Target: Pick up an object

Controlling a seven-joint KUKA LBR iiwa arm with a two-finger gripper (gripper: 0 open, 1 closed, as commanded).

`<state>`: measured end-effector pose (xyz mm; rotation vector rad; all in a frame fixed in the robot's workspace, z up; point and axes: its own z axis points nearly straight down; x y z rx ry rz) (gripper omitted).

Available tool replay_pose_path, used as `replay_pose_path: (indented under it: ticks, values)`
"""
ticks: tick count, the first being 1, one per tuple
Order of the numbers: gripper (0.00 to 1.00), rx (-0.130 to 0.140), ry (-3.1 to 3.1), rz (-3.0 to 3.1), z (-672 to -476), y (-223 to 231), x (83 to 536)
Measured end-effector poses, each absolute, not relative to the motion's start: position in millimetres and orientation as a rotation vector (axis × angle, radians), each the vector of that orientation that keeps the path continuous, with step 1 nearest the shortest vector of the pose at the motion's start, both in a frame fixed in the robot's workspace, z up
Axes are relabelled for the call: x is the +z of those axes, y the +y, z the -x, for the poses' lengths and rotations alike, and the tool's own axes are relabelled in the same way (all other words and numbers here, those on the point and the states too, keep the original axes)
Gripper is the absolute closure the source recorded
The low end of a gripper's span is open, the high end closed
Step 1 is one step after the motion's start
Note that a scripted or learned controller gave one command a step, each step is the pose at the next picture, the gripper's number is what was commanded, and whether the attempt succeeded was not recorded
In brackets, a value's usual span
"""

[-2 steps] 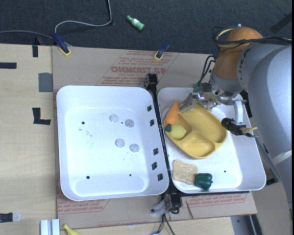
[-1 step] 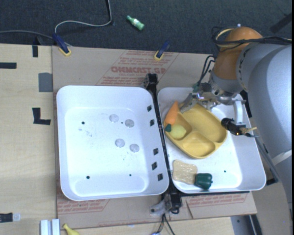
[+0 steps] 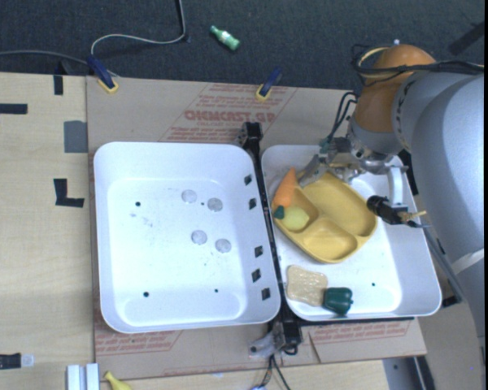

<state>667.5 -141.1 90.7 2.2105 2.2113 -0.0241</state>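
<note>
The gripper hangs low over the right bin's far side, just above the yellow dish and beside the carrot, probably lined up for either. Whether its fingers are apart or together I cannot tell.

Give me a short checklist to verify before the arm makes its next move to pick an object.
1. Objects within the right bin: ok; yellow tray, carrot, cracker, green pepper.
2. Gripper over the right bin: ok, at its far side.
3. Gripper aligned on one object: cannot tell; it sits between carrot and tray rim.
4. Object held now: cannot tell.
5. Cracker and pepper apart: not ok, they touch.
</note>
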Motion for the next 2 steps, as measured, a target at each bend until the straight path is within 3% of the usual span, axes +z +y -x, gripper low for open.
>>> replay_pose_path:
  ticks: [2]
  values:
    - [0.00, -0.024, 2.212, -2.211, -667.5, -140.9, 90.6]
